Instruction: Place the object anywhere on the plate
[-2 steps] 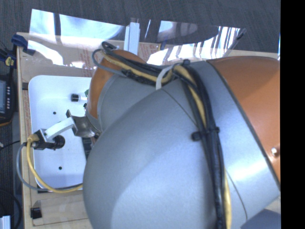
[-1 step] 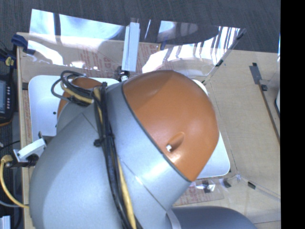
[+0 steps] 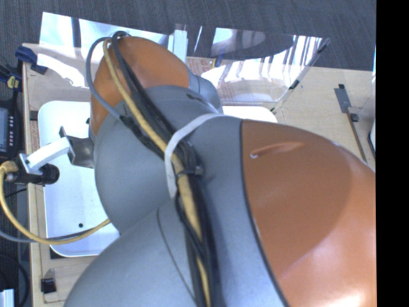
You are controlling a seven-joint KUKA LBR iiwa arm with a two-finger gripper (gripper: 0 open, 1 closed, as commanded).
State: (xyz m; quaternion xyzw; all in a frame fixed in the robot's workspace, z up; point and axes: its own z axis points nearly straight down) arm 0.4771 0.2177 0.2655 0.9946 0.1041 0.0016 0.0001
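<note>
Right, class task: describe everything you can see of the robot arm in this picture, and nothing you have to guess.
The robot arm takes up most of the camera view, reaching in from the right across the left white bin. Its shell is smooth grey with large glossy orange sections. A bundle of yellow and black cables runs along it, strapped down by a white band. A white and grey fitting juts out on its left over the bin.

A wooden bench (image 3: 319,101) carries two white bins. The left bin (image 3: 54,190) shows its floor and near rim; the right bin (image 3: 255,112), just beside it, shows as a strip of far rim. Right of that bin a dark thin bar (image 3: 346,104) lies on the bare wood.
</note>
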